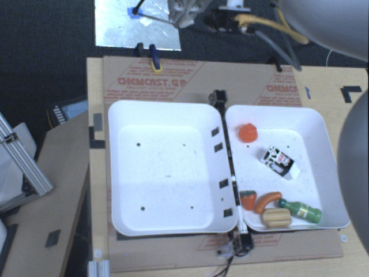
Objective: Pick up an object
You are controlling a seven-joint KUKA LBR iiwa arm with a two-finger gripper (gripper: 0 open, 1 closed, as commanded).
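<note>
1 gripper (185,11) above the bench (144,77)

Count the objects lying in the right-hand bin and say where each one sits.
6. Orange round piece near the top left; black-and-white box mid-bin; along the bottom, a carrot-like piece, sausage, bun and green bottle. Smaller ones could hide beneath.

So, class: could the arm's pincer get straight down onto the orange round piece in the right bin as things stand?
Probably yes. The orange round piece lies alone near the right bin's upper left corner, apart from the black-and-white box and the other items, with nothing over it.
</note>
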